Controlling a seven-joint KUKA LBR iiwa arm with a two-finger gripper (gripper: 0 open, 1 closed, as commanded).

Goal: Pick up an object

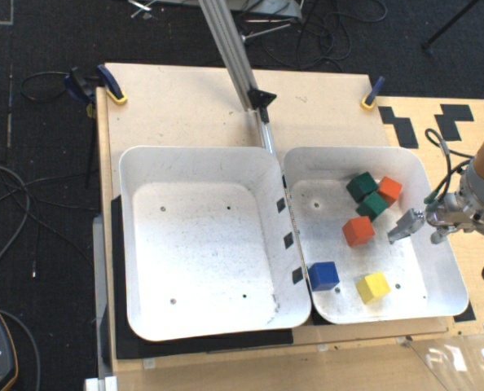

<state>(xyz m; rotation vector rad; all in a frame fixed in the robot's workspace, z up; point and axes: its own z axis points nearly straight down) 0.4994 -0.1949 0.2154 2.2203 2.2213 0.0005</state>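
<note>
Yellow block (373, 287) nearest, low in right bin (437, 292). Blue block (323, 275) beside it, by bin's left wall. Red block (358, 231) mid bin. Claw (407, 225) just right of red block, above bin; holds nothing, fingers' gap unclear. Two green blocks (367, 195) and orange block (389, 189) farther back, bunched together. Left bin (136, 177) alongside on desk (193, 104).
</note>
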